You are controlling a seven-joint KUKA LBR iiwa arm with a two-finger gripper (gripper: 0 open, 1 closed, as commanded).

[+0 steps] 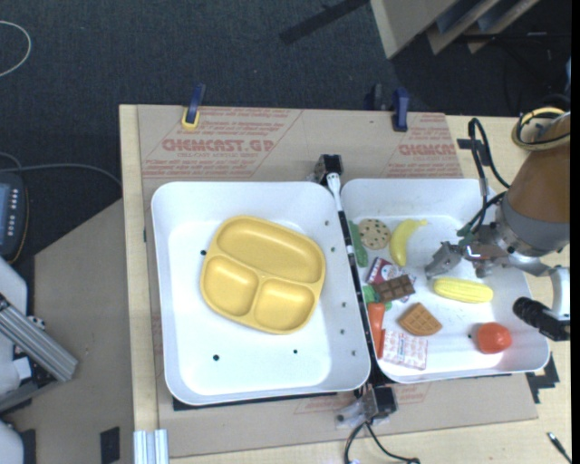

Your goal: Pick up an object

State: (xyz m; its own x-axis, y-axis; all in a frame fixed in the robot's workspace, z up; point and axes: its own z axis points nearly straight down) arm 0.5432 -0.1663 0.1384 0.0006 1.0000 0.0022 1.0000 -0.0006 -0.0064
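The claw hovered in the right bin; grip state could not be told; the corn cob lay at its 5 o'clock; descent should centre over the cob.

A dark grey carpeted floor surrounds a bench topped with a tan board printed with red lettering, held at its far edge by a blue-and-yellow clamp at eleven o'clock and a blue clamp at one o'clock. A pale wooden piece of furniture stands at one o'clock, and a thin cable loops across the floor at ten o'clock. Metal framing sits at eight o'clock.
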